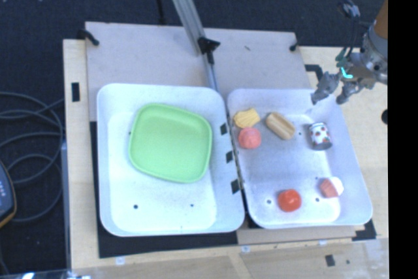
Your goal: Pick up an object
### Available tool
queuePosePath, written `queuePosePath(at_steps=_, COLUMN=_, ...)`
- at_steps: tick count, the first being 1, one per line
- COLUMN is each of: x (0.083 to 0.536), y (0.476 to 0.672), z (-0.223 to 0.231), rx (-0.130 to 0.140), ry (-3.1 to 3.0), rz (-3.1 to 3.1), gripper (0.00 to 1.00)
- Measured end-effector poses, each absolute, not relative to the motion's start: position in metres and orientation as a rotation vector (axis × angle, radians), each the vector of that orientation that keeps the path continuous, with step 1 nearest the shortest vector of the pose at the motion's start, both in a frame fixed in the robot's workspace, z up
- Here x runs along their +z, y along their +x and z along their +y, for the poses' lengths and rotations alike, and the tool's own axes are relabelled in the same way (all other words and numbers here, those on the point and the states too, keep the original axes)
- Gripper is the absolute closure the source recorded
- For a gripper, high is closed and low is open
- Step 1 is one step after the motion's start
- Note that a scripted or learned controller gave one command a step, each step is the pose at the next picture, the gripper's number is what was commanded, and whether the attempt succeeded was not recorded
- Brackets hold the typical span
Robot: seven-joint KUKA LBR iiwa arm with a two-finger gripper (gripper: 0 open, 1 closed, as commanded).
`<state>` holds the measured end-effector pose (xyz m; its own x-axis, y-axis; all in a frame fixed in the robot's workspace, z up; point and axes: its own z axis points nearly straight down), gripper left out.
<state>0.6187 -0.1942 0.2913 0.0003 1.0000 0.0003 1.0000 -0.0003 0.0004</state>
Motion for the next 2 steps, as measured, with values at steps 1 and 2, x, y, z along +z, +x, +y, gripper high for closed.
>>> queuePosePath(at_steps=1, x=0.291, y=0.619, z=-0.194, rx=0.001, ry=2.222, rz=2.221, gripper=0.00)
queuePosePath(at_steps=2, x=0.230, y=0.622, z=-0.199, rx=-0.005, ry=2.225, rz=2.223, gripper=0.00)
